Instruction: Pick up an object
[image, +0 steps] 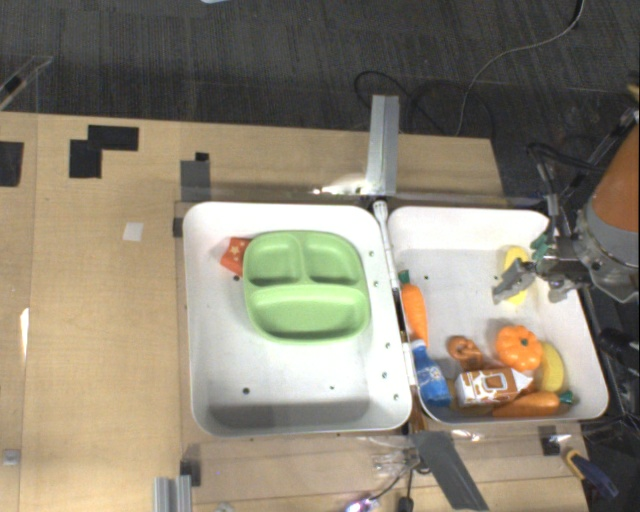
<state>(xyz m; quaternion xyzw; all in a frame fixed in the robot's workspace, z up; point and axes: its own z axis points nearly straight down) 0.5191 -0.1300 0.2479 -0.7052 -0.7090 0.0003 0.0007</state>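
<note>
A small yellow object (514, 262) sits right at the end effector (519, 283), partly covered by it, in the right bin's upper right. Below the end effector lie a small orange pumpkin (519, 346), a banana (551, 369) and a brown carton (489, 385). Down to its left are a carrot (414, 312) and a blue bottle (431, 378).

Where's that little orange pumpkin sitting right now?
The pumpkin sits in the right bin, toward its near right corner, just left of a yellow banana and above a small carton.
</note>
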